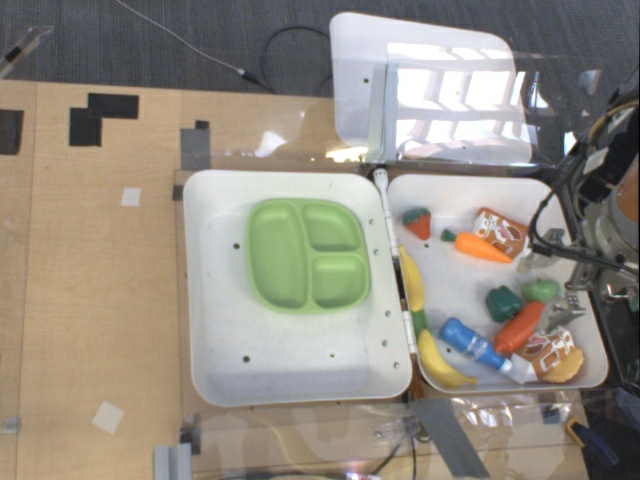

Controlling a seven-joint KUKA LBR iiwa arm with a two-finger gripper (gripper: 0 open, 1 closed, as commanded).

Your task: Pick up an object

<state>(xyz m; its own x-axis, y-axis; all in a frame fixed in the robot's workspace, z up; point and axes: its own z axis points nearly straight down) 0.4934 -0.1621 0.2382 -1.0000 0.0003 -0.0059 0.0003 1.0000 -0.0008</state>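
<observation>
The right bin (455, 286) holds several toy foods: a strawberry (416, 223), a carrot (480, 248), an orange carton (501, 229), a dark green pepper (502, 301), a small light green piece (541, 290), a red-orange chili (519, 329), a blue bottle (469, 341), a banana (440, 364) and a printed snack packet (556, 356). My gripper (566, 306) reaches in over the bin's right side, close to the light green piece and the chili's upper end. Nothing is seen lifted off the bin floor.
The left bin (215, 298) carries a green divided plate (305, 254). A yellow-green corn-like piece (412, 288) lies along the wall between the bins. A white lid-like tray (430, 88) stands behind the right bin. Cables hang by the arm (610, 198).
</observation>
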